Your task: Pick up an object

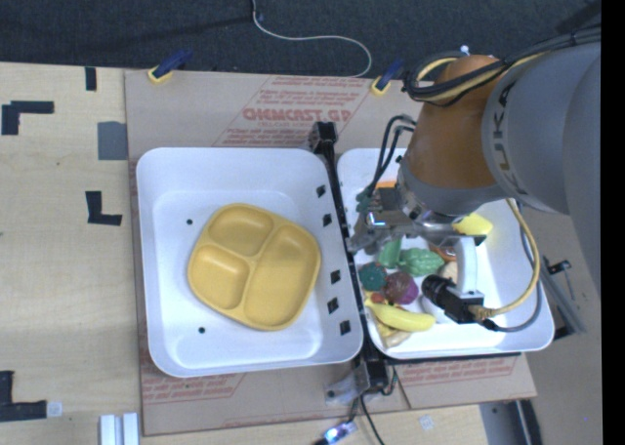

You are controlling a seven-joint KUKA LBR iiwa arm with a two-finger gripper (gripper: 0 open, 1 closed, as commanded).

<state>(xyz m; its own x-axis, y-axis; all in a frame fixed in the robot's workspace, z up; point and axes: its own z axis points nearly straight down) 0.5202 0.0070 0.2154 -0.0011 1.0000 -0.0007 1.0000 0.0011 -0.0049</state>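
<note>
The right bin [518,336] holds a heap of small toy foods. A yellow banana [400,317] lies at the front, with a dark purple piece [399,287], a teal piece [374,277] and a green leafy piece [418,261] behind it. Another yellow piece [473,226] shows under the arm. My gripper [383,228] hangs low over the bin's left side, right above the heap. The wrist hides the fingertips, and nothing shows between them.
The left bin [166,180] carries a yellow divided plate [254,265] in its middle. A black divider [334,209] runs between the bins. The arm covers the back of the right bin. Brown cardboard lies under both bins.
</note>
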